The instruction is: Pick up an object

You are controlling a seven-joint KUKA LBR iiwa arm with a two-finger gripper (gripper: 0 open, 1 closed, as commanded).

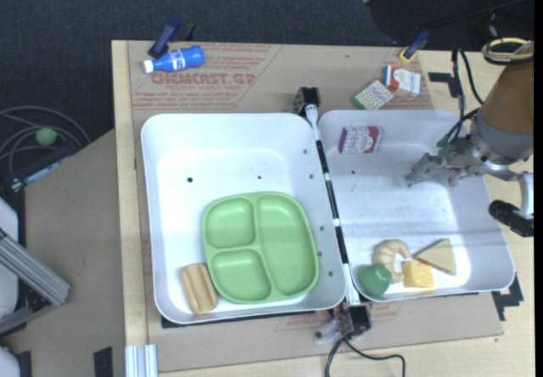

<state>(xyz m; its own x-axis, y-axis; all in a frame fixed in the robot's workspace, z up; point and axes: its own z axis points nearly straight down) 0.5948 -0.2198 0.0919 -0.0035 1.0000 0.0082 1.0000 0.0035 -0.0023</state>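
Observation:
My gripper (434, 177) hangs over the right bin (475, 120), near its upper right part, with its grey fingers spread open and nothing between them. A small red and white carton (359, 139) lies to its left, near the bin's far left corner. Along the bin's near edge lie a pale croissant (390, 251), a green round piece (374, 279), a yellow block (417, 274) and a tan wedge (439, 256), all well below the gripper.
The left bin (170, 163) holds a green divided plate (259, 245) and a tan ridged piece (198, 288) at its near left corner. On the bench behind the bins lie a blue bottle (174, 59) and two small cartons (387, 88). The arm (512, 108) enters at the right.

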